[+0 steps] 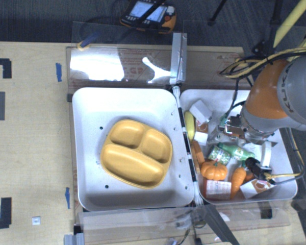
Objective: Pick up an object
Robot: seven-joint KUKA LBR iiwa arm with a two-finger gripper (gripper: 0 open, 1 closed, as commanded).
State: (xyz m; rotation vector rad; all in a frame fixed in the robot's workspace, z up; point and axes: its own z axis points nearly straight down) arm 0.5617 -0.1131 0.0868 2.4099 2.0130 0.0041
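The grey arm with its orange band (268, 93) reached in from the right over the right-hand shallow white bin (288, 188), its gripper (245, 137) lowered among the clutter near the bin's middle. Whether the gripper was spread or closed could not be told from above (the wrist body hid that part), and nothing could be seen held in it. The likeliest target, a green-and-white crinkled packet (229, 152), lay just below and a little left of the gripper, its long axis running roughly left to right. Just beyond it sat a small orange pumpkin toy (214, 170), beside an orange carrot toy (238, 180) tilted upward to the right. The left-hand white bin (86, 111) held a yellow three-compartment plastic tray (136, 152), well apart from the gripper. My judgement: a short descent toward the packet was what the pick needed.
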